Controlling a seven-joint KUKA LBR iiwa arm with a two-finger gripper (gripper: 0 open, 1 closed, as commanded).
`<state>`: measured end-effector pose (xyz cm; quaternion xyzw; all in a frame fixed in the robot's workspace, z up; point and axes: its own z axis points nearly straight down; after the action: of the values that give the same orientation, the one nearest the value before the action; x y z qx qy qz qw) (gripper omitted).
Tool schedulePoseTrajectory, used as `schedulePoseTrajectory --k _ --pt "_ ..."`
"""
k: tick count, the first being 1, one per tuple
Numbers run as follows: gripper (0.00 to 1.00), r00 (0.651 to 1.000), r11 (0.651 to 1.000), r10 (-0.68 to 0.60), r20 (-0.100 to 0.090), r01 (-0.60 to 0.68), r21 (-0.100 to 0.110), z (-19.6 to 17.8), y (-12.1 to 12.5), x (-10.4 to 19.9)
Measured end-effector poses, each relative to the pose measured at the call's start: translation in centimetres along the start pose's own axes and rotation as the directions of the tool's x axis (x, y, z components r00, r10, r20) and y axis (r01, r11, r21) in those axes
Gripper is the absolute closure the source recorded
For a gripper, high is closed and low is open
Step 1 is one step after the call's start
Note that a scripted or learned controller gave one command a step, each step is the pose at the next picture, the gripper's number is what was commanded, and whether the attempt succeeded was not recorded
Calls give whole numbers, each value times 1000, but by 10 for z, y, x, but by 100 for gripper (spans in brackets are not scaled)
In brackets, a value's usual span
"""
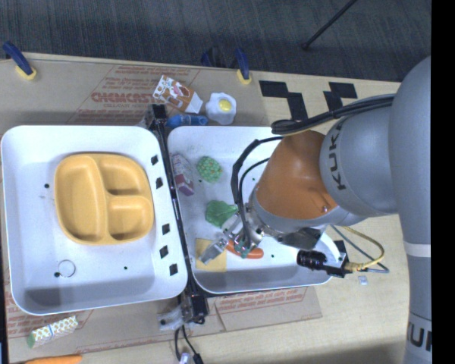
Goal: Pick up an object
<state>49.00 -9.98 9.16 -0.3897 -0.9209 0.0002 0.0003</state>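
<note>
Jaws (239,243) low over a small orange carrot-like piece (250,253).

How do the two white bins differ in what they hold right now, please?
The left bin holds one yellow divided tray; the right bin holds several small items, including green ones. The arm reaches over the right bin, not the left. Both are shallow and white.
</note>
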Motion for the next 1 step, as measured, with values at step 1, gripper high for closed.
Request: schedulePoseTrajectory --k 1 --pt "0 991 991 -137 1 137 0 -35 -16 3"
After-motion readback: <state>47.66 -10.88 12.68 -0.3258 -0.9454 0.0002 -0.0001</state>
